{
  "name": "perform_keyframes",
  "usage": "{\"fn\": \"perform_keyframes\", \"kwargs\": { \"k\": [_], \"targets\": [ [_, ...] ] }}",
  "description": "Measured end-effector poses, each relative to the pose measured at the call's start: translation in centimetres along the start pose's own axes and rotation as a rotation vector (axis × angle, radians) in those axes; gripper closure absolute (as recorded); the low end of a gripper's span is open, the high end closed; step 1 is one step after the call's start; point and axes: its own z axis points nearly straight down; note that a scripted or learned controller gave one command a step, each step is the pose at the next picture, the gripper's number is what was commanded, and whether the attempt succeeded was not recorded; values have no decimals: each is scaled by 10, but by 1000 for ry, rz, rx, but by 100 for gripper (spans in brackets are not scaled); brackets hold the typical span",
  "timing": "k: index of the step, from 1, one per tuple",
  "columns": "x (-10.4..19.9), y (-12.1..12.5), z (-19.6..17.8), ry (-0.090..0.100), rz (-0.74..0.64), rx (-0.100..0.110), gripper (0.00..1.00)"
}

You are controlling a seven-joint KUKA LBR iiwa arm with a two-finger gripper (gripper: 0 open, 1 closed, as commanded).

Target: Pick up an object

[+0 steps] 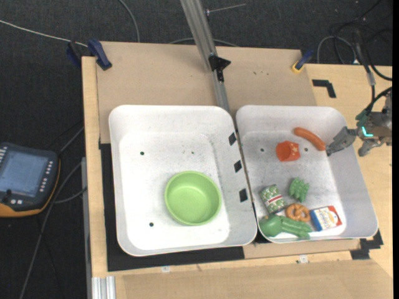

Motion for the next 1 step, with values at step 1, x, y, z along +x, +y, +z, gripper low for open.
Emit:
{"fn": "perform_keyframes", "kwargs": {
  "k": [1],
  "targets": [
    [0,0,0,0,0,0,0]
  ]
}}
